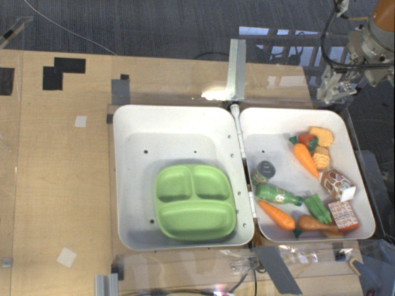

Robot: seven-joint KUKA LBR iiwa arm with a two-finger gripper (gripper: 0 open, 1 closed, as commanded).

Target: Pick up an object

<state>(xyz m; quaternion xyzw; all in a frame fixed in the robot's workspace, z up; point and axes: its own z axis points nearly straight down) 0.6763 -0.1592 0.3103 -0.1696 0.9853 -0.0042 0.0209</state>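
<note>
My gripper (337, 87) hangs above the bench just beyond the far right corner of the right bin (271, 125), open, with nothing between its fingers. Inside that bin lie several toy foods: an orange carrot (304, 158), a corn cob (321, 160), a yellow piece (321, 135), a grey round tin (266, 169), a green bottle (278, 195), a second carrot (276, 214), a green vegetable (317, 208), a brown-and-white box (336, 184) and a red box (343, 215). All of them sit well below and left of the gripper.
The left bin (133, 165) holds a green divided plate (194, 202). A metal post (237, 73) stands behind the seam between the bins. Cables and the arm's wrist (376, 39) occupy the top right corner.
</note>
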